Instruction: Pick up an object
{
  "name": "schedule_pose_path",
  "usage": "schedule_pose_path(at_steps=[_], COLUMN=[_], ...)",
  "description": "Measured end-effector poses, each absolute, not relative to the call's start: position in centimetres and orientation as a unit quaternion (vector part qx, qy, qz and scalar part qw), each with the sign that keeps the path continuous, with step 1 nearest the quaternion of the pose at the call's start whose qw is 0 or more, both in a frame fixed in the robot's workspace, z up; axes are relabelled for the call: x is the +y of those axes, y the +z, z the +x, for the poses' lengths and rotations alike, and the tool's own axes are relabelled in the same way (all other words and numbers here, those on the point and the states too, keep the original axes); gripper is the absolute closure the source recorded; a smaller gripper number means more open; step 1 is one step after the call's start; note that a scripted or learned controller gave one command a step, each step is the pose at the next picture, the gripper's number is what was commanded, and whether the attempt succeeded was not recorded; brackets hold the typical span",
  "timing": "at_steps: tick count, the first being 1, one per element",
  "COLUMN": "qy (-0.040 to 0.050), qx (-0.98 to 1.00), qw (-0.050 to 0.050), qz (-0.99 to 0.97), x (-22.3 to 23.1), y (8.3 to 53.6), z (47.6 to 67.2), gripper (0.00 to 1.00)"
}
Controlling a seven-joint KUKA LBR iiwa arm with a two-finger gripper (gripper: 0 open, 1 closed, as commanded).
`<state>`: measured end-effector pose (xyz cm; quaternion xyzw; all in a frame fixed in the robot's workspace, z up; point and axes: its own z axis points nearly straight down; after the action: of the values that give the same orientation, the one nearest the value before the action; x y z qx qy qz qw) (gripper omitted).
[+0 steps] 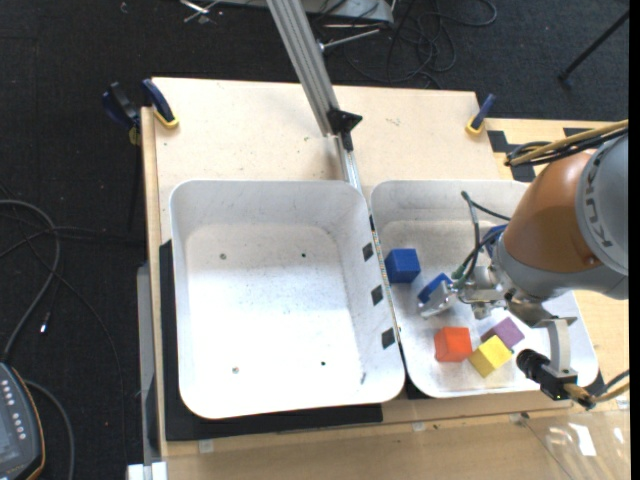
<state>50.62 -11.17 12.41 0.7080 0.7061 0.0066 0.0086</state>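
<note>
In the camera view the hand (440, 303) hangs low inside the right bin (420, 203), on the table (260, 128); whether it is released or clenched I cannot tell. A blue block (403, 265) sits just up-left of it. An orange block (452, 344), a yellow block (491, 355) and a purple block (508, 332) cluster just below it. A good pick likely needs centring over one block, away from neighbours, before descending.

no legible text, seemingly
</note>
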Motion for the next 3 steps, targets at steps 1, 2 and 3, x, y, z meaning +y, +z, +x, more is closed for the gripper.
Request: schedule_pose_path(at_steps=[1,2,3], qy=[0.0003,0.0012,0.0007], qx=[0.707,0.708,0.708], qw=[0.001,0.002,0.002], qz=[0.707,0.706,0.706], x=[-10.2,-10.1,-10.8], y=[9.5,9.6,9.6], z=[49.0,53.9,56.4], gripper=[0.00,0.00,0.00])
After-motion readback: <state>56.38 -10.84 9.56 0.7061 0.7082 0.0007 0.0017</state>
